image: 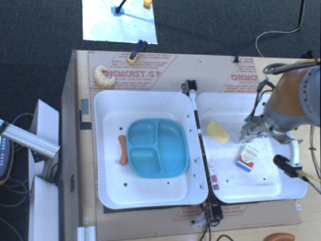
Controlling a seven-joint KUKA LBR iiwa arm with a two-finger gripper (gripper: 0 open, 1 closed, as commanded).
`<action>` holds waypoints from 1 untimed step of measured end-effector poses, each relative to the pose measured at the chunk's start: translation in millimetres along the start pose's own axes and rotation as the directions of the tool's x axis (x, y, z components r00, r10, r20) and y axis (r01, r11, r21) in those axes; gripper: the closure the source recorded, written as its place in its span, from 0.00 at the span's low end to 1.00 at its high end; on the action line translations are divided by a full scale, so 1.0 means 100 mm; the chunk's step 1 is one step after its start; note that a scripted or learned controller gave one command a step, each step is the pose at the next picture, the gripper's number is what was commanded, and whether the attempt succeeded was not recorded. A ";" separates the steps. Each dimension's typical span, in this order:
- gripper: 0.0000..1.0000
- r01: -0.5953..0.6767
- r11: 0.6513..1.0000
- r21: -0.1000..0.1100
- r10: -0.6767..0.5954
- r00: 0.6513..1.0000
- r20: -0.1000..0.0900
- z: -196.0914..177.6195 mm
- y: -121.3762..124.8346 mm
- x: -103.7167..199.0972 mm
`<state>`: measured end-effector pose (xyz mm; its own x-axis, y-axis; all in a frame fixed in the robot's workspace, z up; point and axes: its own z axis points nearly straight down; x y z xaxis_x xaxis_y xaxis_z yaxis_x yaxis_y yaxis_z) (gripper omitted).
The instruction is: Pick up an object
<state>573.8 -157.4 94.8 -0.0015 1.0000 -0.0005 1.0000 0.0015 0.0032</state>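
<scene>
The right bin (261,192) holds a pale yellow rounded object (218,131) near its left wall and a small red, white and blue carton (246,157) in its middle. My gripper (249,134) hangs low in this bin, just above the carton's upper edge and to the right of the yellow object, with nothing visibly held. The grey arm with its orange band (291,92) comes in from the right. In the left bin (108,185) lie a blue divided plate (157,147) and, just left of it, an orange sausage (122,149).
A black divider rail (199,134) runs between the bins. On the bench behind the left bin sit a pale curled pastry-like item (104,76) and a yellow-and-black tool (136,51). A black part (286,166) juts over the right bin's right side.
</scene>
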 end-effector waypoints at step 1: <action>0.00 0.000 1.000 0.000 0.000 1.000 0.000 0.00 0.00 0.00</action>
<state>573.7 -157.3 94.8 -0.0017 1.0000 -0.0003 1.0000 0.0018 0.0029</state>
